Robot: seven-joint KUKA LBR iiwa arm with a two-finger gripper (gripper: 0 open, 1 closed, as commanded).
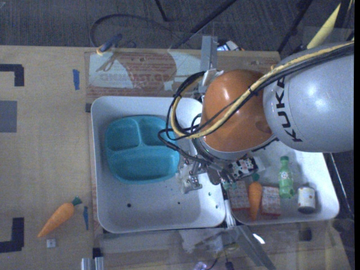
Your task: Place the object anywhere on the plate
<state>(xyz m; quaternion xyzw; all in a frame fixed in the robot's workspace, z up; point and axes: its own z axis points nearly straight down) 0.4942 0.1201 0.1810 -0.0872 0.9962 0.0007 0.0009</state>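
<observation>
Arm [292,103] leans over both bins, jaws low in the left bin [157,210]; can't tell if they're clenched or released, too blurry. Teal divided plate [139,148] sits just left of the jaws, near, contact unclear. Right of the jaws, in the right bin [331,207]: carrot [255,199] closest, then red box [271,201], green bottle [286,178], white can [306,199] farthest. Second carrot [56,219] lies on the table [45,151], well left of the jaws, outside the bins
</observation>
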